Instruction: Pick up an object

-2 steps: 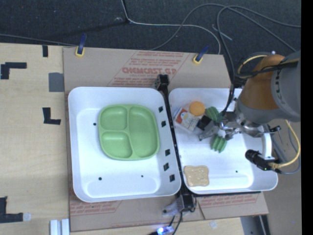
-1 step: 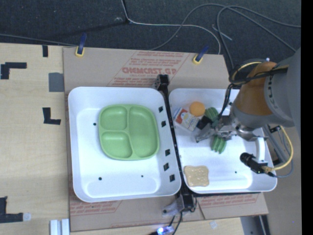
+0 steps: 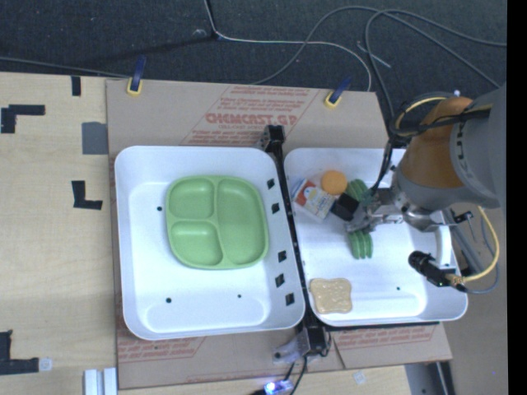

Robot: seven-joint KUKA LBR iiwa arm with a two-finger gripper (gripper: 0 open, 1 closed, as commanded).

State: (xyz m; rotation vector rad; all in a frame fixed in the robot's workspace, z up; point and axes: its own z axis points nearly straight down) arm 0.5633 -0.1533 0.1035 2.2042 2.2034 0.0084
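Camera view, near to far in the right bin point(image 3: 428, 307): toast slice point(image 3: 331, 295) by the front wall, then green ridged toy point(image 3: 361, 243) mid-floor with end effector point(image 3: 360, 217) directly over it, finger spread impossible to tell. Best lowered squarely onto that green piece, clear of orange ball point(image 3: 333, 181) and red-and-white packet point(image 3: 310, 198) beyond.

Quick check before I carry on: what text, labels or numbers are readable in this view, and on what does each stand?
Red print on the cardboard sheet under the bins: several lines, too blurred to read for certain.
Small red and white packet in the right bin: printing too small to read.
Green divided plate in the left bin: no text.
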